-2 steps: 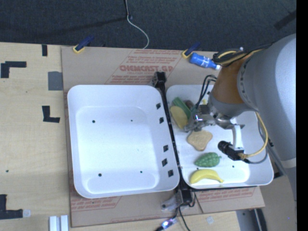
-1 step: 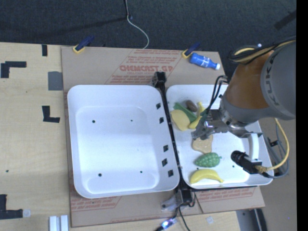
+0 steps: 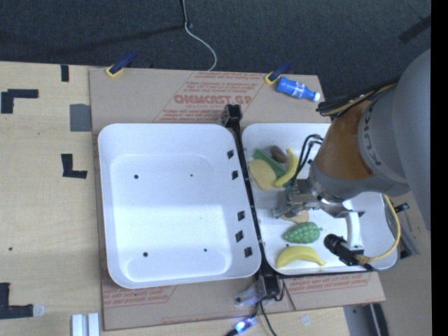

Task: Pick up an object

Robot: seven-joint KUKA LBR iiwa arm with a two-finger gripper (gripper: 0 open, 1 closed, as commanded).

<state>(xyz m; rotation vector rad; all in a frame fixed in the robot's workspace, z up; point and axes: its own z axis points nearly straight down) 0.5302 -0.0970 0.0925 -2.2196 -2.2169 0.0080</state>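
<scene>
The right bin (image 3: 270, 130) holds several toy foods. A yellow banana (image 3: 299, 258) lies near its front edge, with a bumpy green fruit (image 3: 302, 233) just behind it. Further back sit a pale yellow piece (image 3: 264, 175), a second yellow banana (image 3: 288, 171), a green leafy item (image 3: 267, 156) and a brown item (image 3: 279, 152). My gripper (image 3: 292, 206) hangs low in the bin's middle, between the green fruit and the yellow pieces, under the grey arm and its orange band (image 3: 341, 148). The wrist hides what lies beneath it.
The left bin (image 3: 168, 201) sits beside the right one, split from it by a black divider (image 3: 241, 187). A blue bottle (image 3: 297, 88) lies on the cardboard behind the right bin. Cables (image 3: 389, 229) loop over the right bin's right side.
</scene>
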